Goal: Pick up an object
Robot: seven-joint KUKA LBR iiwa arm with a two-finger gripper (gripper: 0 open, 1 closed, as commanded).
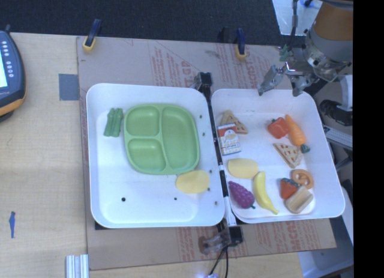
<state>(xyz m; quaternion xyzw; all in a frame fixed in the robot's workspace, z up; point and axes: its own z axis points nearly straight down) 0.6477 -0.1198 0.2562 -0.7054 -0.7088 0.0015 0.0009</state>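
My gripper (282, 84) hangs above the far edge of the right bin (324, 211), its two fingers spread apart with nothing between them. Below it in that bin lie a carrot (294, 129), a red pepper (277, 128), a waffle wedge (288, 154), a sandwich wedge (233, 122), a small carton (228, 139), a yellow potato-like piece (242, 167), purple grapes (241, 194), a banana (263, 191), a pretzel (302, 178), a strawberry (287, 187) and a hot dog (299, 200).
The left bin (108, 205) holds a green divided plate (161, 138), a green bean bundle (113, 122) at its left and a yellow lemon-like piece (192, 181) near the plate's front corner. A handheld pendant (9, 69) lies at the bench's far left.
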